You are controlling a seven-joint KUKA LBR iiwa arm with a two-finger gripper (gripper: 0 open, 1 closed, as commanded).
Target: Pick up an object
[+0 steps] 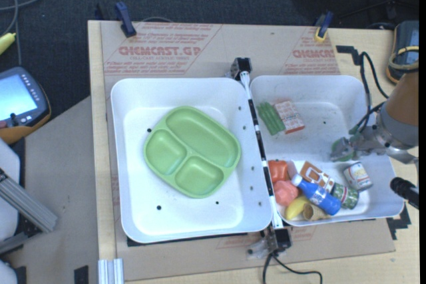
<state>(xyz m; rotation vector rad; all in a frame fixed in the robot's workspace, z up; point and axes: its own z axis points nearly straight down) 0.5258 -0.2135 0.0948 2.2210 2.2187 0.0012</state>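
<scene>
Your gripper (343, 148) hangs just above-left of the can (359, 175), can't tell if it's clenched or released.

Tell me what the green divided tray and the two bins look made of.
Green tray: likely molded plastic, matte with a soft sheen, rounded compartment ridges. Left bin and right bin: probably thin formed white plastic, smooth and slightly glossy, with rounded rims.

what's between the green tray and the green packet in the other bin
In the camera view, the two bins' adjoining white rims lie between the green tray and the green packet, plus bare bin floor on either side.
</scene>
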